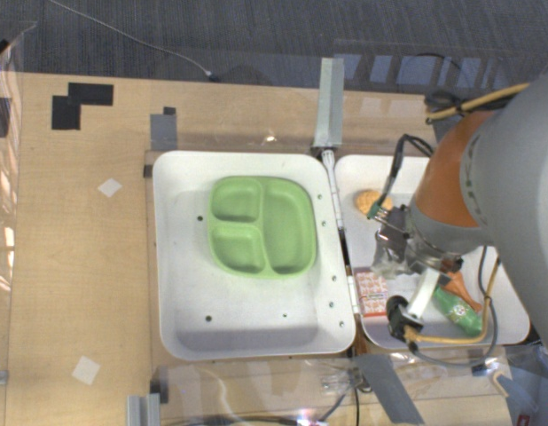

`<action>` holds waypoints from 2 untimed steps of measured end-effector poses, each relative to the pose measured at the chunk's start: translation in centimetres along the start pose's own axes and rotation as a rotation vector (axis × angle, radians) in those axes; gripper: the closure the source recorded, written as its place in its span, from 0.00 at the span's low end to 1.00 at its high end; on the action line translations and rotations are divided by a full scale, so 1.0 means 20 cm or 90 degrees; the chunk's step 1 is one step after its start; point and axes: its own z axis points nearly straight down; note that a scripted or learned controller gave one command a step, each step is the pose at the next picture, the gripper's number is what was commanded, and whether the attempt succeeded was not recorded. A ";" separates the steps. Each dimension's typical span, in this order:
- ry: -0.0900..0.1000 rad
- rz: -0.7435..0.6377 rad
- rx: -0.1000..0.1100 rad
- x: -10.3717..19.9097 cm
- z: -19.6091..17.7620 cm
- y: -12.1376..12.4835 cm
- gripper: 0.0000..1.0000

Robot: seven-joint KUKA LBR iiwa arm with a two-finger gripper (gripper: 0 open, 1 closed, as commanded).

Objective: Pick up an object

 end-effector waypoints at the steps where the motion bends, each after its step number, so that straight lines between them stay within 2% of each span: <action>1: 0.000 0.267 0.000 0.05 0.00 -0.03 1.00; 2: 0.000 0.496 0.001 0.35 0.00 -0.19 1.00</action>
